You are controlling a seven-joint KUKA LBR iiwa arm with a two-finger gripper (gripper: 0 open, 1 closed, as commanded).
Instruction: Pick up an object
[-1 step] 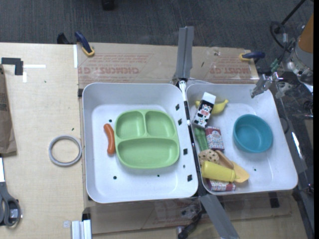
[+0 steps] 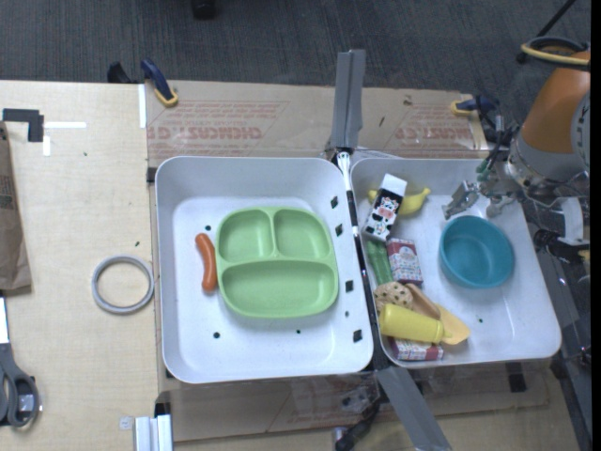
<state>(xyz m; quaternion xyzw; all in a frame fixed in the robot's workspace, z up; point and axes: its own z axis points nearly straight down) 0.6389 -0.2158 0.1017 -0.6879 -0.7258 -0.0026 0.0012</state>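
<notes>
The right bin (image 2: pixel 526 332) holds a blue bowl (image 2: pixel 477 252), a black-and-white cow-print carton (image 2: pixel 383 212), a yellow banana toy (image 2: pixel 413 198), a small red packet (image 2: pixel 405 259), a green strip (image 2: pixel 377 263), a cookie (image 2: pixel 393 295) and a yellow bottle (image 2: pixel 411 323). My gripper (image 2: pixel 481 198) hangs over the bin's far right corner, just above and behind the blue bowl, with nothing visible between its fingers. The arm's orange band (image 2: pixel 556 106) rises at the right. In the left bin (image 2: pixel 188 346) lie a green divided plate (image 2: pixel 278 261) and an orange sausage toy (image 2: pixel 206 261).
A metal divider post (image 2: pixel 348 97) stands between the bins at the back. A grey tape ring (image 2: pixel 123 283) lies on the bench left of the bins, scissors (image 2: pixel 17 395) at the lower left. Clamps (image 2: pixel 160 81) sit at the cardboard's far corners.
</notes>
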